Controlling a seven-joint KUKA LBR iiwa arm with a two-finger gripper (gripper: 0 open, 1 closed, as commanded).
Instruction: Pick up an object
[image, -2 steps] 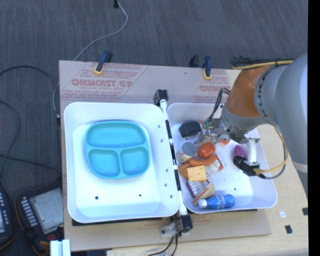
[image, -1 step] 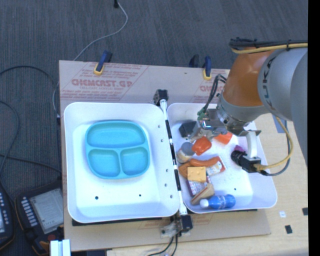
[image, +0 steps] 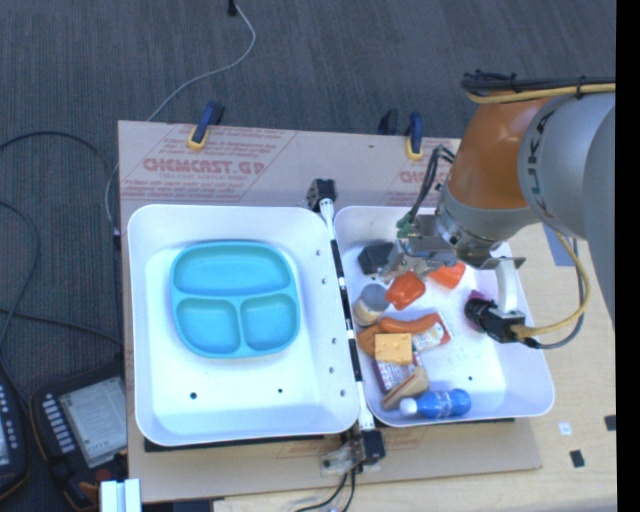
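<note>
Hand (image: 418, 262): low over the right bin (image: 528, 392), state cannot be told.
Orange object (image: 406, 291): just below the hand, touching or not is unclear.
Blue bottle (image: 436, 404): well below the hand.
Blue tray (image: 236, 298): left bin (image: 160, 410), far left of the hand.

Arm (image: 520, 140) reaches in from right, pincer (image: 415, 255) lowered.

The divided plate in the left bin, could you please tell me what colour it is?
The divided plate is light blue, seen clearly in the camera view.
</note>
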